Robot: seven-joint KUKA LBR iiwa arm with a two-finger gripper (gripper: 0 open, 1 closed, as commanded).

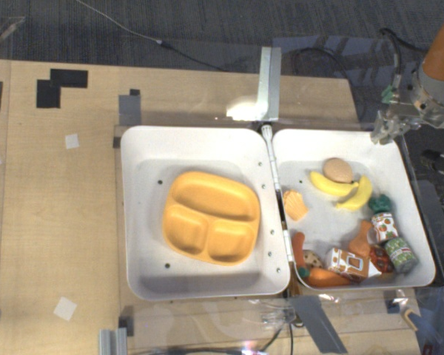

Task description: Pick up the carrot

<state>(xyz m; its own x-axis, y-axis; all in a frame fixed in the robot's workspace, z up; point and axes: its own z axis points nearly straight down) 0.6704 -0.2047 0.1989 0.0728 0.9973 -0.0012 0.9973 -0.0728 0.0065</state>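
Observation:
The carrot (327,276) is orange and lies flat along the near wall of the right bin (399,161), at its front left, partly under a small carton (348,262). My gripper (386,130) hangs over the far right corner of that bin, well away from the carrot and above the bin's rim. Nothing shows in it.
The right bin also holds a banana (346,188), a brown round piece (339,170), an orange wedge (296,205), a red piece (299,245), two small cans (385,227) and a green item (382,202). A yellow divided plate (209,217) sits in the left bin (144,161).

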